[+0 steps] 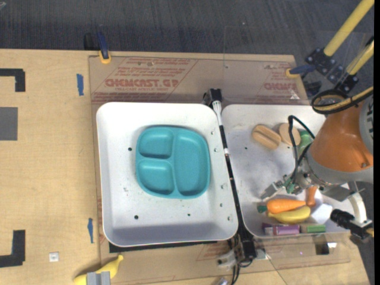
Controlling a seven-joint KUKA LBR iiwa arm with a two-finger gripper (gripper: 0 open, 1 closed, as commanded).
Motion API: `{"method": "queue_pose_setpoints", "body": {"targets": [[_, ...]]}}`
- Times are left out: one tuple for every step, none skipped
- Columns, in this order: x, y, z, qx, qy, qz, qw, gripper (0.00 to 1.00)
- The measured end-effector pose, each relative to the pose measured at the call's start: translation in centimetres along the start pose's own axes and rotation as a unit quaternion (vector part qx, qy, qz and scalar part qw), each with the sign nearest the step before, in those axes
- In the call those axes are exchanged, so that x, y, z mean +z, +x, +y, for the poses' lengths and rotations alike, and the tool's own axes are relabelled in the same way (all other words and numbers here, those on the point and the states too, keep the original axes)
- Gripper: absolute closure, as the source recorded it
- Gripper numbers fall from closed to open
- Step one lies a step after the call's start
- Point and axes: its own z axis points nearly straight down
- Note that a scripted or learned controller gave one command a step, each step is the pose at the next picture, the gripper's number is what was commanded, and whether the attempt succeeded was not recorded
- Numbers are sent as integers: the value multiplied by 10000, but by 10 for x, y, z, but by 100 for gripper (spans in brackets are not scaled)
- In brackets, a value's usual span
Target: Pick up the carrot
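The carrot point(284, 205) is orange and lies on its side near the front of the right bin point(249, 171). It rests against a yellow banana point(292, 216) just in front of it. My gripper point(286, 186) hangs low over the bin, right behind the carrot and slightly above it in the view. The arm's orange band point(339, 145) covers the bin's right part. Nothing is visibly held by the gripper.
A tan bread roll point(266, 136) and a green item point(304, 139) lie at the back of the right bin. A purple object point(282, 230) lies along its front wall, and a small orange piece point(311, 193) sits right of the gripper. The left bin point(113, 159) holds a teal divided plate point(174, 161).
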Motion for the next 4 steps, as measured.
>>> {"method": "queue_pose_setpoints", "body": {"targets": [[11, 3, -5, -1520, 71, 98, 9883, 0], [-1, -1, 0, -1506, -4, 16, 9886, 100], [9, -9, -6, -2552, 3, 108, 9668, 100], [-89, 76, 114, -3104, -14, 134, 9505, 100]]}}
